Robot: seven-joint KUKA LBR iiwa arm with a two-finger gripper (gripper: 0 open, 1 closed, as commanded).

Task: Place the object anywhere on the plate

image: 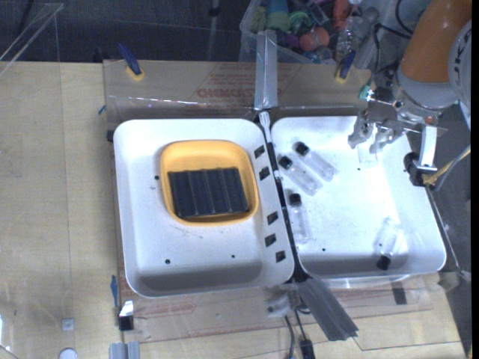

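Bottles of clear plastic with black caps lie in the right bin [419, 256]: two close together near its upper left, one [314, 163] angled toward the divider with its neighbour [293, 173] just beside it, a third [298, 217] lying along the left wall, and a fourth [389, 244] near the lower right corner. Which is the intended object cannot be determined; any of them may serve. The plate [208, 155], yellow with a dark ribbed insert [207, 191], sits in the left bin [135, 200], well apart from all four bottles.

The gripper [372, 134] hangs over the upper right area of the right bin, above bare floor, with no bottle between its fingers. Whether the claw is spread or closed cannot be told at this resolution.

Step in hand, as judged: approach and grasp. Recommended procedure: select the isolated bottle at lower right, or the outer one of the pair; align the fingers across the bottle's short axis; descend fully before closing, since clear round plastic is likely to roll or slip.
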